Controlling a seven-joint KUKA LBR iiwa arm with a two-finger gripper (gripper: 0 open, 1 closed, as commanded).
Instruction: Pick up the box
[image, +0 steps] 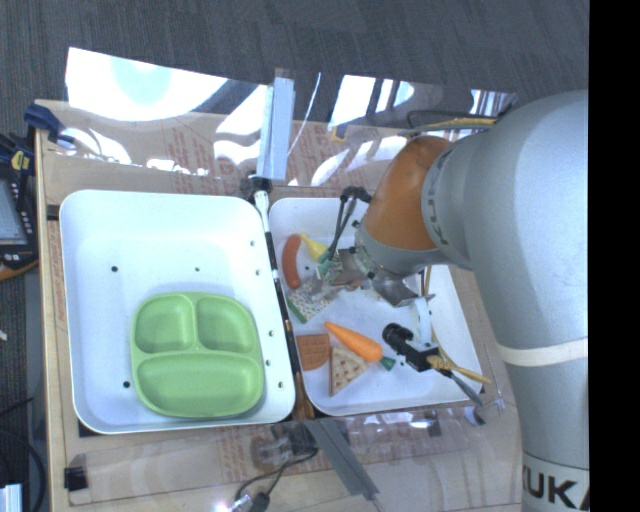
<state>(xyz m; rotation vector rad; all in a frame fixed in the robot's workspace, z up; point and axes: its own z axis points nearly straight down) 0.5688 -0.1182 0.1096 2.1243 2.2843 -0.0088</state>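
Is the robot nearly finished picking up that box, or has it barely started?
Done so far: the arm has reached over the right bin, with its hand low among the items at the bin's far end. In hand: nothing I can confirm; the wrist hides what the hand is doing. Left: grasping and lifting the box. The carrot and cracker lie untouched nearby.

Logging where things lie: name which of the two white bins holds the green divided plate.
The left bin, away from the arm. The green divided plate lies at its near side; the right bin holds the carrot and other small items instead.

Green divided plate (197, 353) in left bin (90, 225), carrot (353, 341) in right bin (452, 310)
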